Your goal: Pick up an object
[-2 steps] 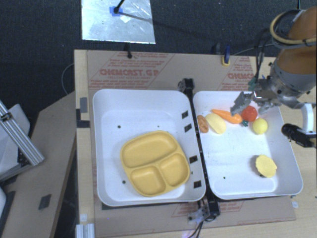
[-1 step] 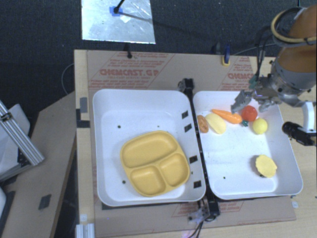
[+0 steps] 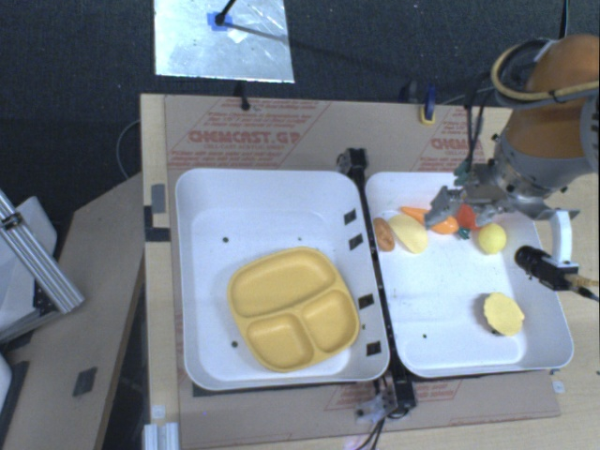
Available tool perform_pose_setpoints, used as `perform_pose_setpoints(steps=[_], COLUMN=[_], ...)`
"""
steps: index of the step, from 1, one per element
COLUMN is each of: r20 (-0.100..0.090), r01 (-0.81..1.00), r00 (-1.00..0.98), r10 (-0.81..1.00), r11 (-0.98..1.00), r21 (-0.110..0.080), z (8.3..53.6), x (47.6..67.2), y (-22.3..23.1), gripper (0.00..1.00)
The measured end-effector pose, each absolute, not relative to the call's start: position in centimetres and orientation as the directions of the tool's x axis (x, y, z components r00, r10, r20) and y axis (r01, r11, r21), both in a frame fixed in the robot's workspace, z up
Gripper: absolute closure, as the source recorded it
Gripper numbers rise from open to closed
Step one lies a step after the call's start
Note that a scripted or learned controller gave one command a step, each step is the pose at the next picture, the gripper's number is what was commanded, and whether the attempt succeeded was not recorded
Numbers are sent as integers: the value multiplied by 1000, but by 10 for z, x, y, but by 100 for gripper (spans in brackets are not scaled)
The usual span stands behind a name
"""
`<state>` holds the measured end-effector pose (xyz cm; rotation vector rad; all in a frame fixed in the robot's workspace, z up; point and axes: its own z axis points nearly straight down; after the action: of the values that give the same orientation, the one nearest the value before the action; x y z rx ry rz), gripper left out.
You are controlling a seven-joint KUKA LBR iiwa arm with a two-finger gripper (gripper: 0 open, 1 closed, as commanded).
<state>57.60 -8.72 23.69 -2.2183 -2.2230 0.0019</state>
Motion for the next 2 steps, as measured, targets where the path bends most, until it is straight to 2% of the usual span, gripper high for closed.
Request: perform_pose_setpoints(steps=[2], r20=[1], r01=[1000], r00=[-1], r10=[1000], r11=[1], r21=[-4], z=[113], x=[578], y=[-83], gripper=[0])
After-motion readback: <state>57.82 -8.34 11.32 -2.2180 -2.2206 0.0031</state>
